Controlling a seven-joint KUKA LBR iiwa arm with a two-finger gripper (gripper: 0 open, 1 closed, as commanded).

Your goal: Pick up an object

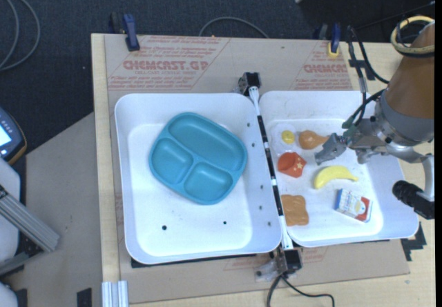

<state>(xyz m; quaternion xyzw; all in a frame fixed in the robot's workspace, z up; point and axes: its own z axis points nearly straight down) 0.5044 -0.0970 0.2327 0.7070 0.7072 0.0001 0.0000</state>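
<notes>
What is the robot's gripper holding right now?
Nothing. The gripper hangs over the right bin, near the orange toy and banana.

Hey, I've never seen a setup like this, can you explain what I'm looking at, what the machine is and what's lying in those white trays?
This is one camera fixed above a bench, looking down at a slant. The grey machine with an orange band entering from the right is a robot arm; its claw hangs over the right bin.

In the left bin lies a blue divided plate. The right bin holds toy food: a banana, something red like a tomato, an orange piece, a small yellow piece, a brown toast-like slice and a small carton.

Nothing appears to be held between the claw's fingers.
</notes>
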